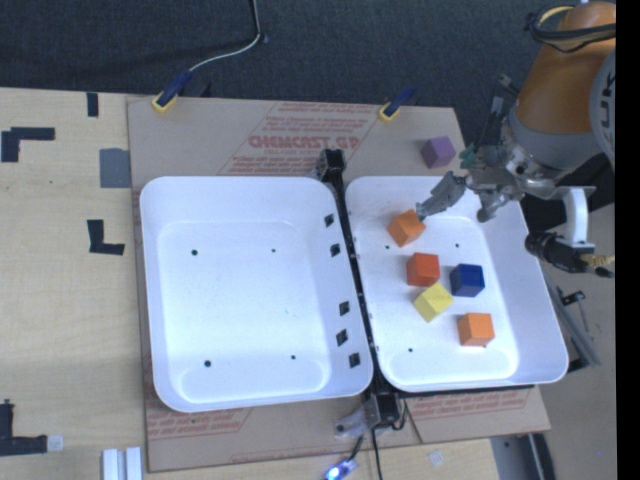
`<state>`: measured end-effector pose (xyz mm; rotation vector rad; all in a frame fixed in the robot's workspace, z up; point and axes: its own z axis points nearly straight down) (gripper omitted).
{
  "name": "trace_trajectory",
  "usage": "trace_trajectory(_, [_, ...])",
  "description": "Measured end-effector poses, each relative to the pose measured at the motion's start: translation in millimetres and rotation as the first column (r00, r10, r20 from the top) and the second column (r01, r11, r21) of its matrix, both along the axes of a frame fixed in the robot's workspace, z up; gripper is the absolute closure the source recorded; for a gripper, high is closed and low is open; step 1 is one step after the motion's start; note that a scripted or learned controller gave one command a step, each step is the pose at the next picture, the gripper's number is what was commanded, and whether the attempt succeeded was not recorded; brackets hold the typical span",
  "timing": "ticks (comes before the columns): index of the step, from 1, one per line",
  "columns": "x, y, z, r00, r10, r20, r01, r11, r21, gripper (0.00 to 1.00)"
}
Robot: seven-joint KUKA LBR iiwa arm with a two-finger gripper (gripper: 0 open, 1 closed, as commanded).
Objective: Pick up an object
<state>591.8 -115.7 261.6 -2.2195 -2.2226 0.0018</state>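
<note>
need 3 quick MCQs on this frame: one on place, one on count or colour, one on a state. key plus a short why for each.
1. Where does the purple cube lie?
A. in the left bin
B. in the right bin
C. on the cardboard outside the bins

2. How many cubes lie in the right bin?
A. three
B. five
C. seven

3. How does the gripper stand to the orange cube nearest it?
A. beside and above it, not holding it
C. lifting it clear of the bin
B. pressing it into the left bin

Key: 1 C, it sits on brown board beyond the bin rim. 2 B, two orange, one red, one blue, one yellow. 3 A, nothing shows between the fingers.
</note>
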Motion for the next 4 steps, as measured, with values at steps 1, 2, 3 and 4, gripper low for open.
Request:
trace_trajectory(1, [27.4,-78.3,-66.1,1.0,-0.006,-0.004,0.006,1.0,-0.003,0.0])
trace_trajectory(2, [58.4,-106.5,-176.8,1.0,-0.001,-0.007,0.001,1.0,0.0,0.0])
trace_trajectory(3, [60.7,-105.3,-158.8,1.0,0.001,0.0,-0.001,1.0,-0.002,1.0])
trace_trajectory(4, [57.3,-97.3,-177.7,1.0,0.0,0.0,0.0,1.0,-0.001,1.0])
